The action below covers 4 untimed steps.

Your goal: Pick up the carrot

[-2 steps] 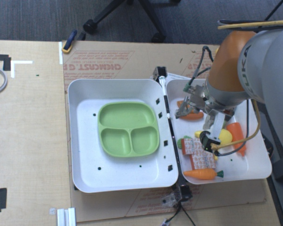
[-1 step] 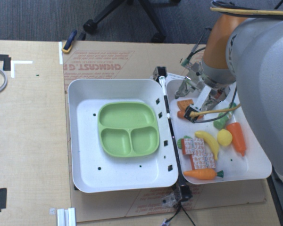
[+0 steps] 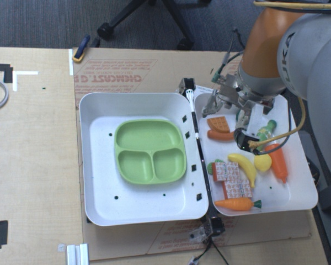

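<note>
Grey carpet surrounds the bench; two white bins sit side by side. Carrot (image 3: pixel 235 204) lies at the near edge of the right bin (image 3: pixel 298 195), untouched. Gripper (image 3: pixel 231 105) hovers well apart at the far end, gripping nothing; closure cannot be determined. Approach, grasp and lift remain.

Right bin (image 3: pixel 298 195) crowded: carrot (image 3: pixel 235 204) lies along the front wall, red-and-white box (image 3: pixel 231 179) touching just behind it, banana (image 3: pixel 244 167) and lemon (image 3: pixel 262 162) beyond, a second carrot (image 3: pixel 278 162) near the right wall. Open floor only at the front-right corner. Arm (image 3: pixel 287 43) and end effector (image 3: pixel 231 105) hang over the bin's back half. Left bin (image 3: pixel 96 181) holds a green divided plate (image 3: pixel 150 151), free floor all round it.
</note>
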Available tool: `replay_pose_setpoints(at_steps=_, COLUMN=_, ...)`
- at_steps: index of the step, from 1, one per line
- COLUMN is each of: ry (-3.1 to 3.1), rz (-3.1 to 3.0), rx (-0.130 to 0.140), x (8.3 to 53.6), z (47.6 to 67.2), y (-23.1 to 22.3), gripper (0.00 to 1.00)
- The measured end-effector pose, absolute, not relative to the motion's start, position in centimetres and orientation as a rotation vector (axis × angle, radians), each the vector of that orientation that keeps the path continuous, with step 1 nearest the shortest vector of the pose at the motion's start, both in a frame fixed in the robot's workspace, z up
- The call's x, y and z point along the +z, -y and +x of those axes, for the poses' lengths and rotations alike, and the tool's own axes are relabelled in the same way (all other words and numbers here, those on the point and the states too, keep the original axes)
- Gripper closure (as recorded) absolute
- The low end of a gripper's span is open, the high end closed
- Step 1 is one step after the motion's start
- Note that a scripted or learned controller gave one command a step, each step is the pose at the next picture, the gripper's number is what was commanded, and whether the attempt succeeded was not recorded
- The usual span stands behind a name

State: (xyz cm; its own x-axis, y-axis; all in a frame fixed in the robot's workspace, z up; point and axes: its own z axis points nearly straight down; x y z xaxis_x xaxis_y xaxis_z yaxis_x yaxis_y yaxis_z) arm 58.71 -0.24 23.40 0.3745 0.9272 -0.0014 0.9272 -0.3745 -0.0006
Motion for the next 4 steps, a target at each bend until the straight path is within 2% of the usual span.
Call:
replay_pose_setpoints(at_steps=1, ry=-1.314, rz=2.856, rx=-0.005, x=19.2, z=54.3, y=-0.9, gripper=0.00)
replay_pose_setpoints(at_steps=2, ry=-1.297, rz=2.861, rx=-0.002, x=31.5, z=56.4, y=3.7, gripper=0.00)
replay_pose_setpoints(at_steps=3, ry=-1.477, rz=2.774, rx=-0.003, x=19.7, z=48.6, y=0.5, gripper=0.00)
replay_pose_setpoints(at_steps=4, ry=-1.692, rz=2.647, rx=-0.002, x=19.2, z=54.3, y=-3.2, gripper=0.00)
